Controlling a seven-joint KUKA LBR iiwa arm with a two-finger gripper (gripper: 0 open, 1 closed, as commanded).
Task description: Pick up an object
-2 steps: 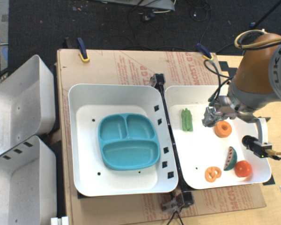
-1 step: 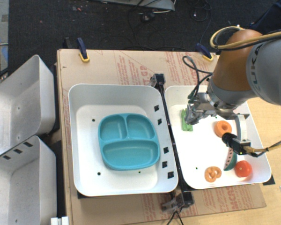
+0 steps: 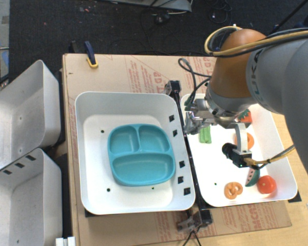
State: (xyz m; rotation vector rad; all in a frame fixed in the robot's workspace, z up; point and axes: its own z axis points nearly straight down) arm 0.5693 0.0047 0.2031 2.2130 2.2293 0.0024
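In the right bin (image 3: 285, 188) my gripper (image 3: 195, 120) hangs low over the near-left corner, next to the wall between the two bins. A small green block (image 3: 205, 135) lies just beside and below the gripper. The arm's grey wrist and orange band cover the bin's back part. Toward the front of this bin lie a brown pretzel (image 3: 233, 190), a red tomato (image 3: 267, 184) and a watermelon slice (image 3: 252, 177). An orange piece (image 3: 250, 141) and a red piece (image 3: 246, 118) peek out from behind the wrist.
The left bin (image 3: 92, 188) holds a teal divided plate (image 3: 141, 154) in its middle. Two more white bins (image 3: 20, 122) stand tilted off the bench's left side. Black clips line the wall between the two bins.
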